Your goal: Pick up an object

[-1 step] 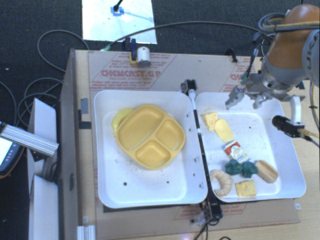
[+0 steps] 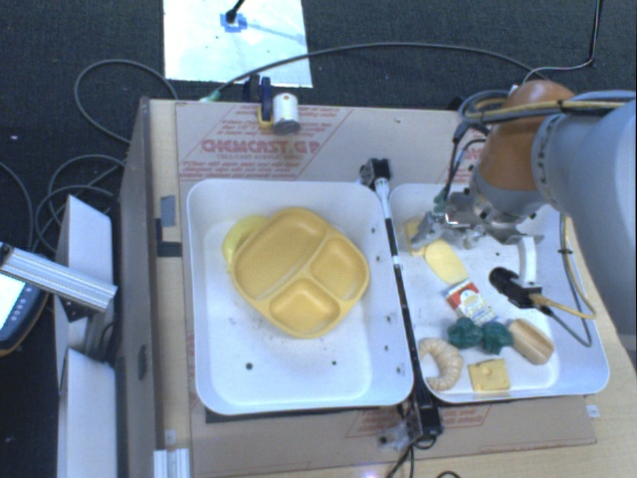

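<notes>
yellow wedge point(image 2: 445, 262) lay in the right bin point(image 2: 587, 366) just below the gripper point(image 2: 445, 222), judged light, stiff and smooth, best pinched across its narrow sides; whether the pincer was open, or held anything, could not be told.

I see a yellow divided plate point(image 2: 297, 270) in the white left bin point(image 2: 209, 297); right, a green toy point(image 2: 478, 335), tan croissant point(image 2: 442, 360), yellow cheese square point(image 2: 489, 375).

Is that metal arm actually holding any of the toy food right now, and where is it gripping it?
It cannot be told: the end effector sits low in the right bin, just above the yellow piece, with no item visibly gripped.
</notes>
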Tool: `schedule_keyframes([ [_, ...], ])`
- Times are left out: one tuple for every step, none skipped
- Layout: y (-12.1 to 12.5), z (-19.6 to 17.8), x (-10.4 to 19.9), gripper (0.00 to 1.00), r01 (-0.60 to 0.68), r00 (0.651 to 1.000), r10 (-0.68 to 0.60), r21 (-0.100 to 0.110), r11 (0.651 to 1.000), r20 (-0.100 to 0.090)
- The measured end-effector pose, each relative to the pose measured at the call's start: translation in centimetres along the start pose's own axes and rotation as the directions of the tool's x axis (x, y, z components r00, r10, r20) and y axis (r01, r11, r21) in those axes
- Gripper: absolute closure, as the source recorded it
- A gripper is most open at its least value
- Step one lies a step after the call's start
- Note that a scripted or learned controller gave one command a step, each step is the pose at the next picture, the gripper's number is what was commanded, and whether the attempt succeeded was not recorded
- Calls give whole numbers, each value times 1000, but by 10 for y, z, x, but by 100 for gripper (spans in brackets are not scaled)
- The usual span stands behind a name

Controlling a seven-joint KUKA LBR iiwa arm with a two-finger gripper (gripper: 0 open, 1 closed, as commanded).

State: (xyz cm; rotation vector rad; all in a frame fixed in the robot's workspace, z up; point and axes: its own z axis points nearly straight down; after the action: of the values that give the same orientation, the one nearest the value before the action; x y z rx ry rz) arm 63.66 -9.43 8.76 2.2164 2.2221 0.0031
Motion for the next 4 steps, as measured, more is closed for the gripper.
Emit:
schedule_keyframes([
  [0, 0, -4, 0, 0, 1000, 0, -1, 1000, -2],
  [-17, 3, -4, 0, -1, 1000, 1, 3, 1000, -1],
  [-16, -8, -4, 100, 0, 1000, 0, 0, 1000, 0],
  [-16, -8, -4, 0, 0, 1000, 0, 0, 1000, 0],
])
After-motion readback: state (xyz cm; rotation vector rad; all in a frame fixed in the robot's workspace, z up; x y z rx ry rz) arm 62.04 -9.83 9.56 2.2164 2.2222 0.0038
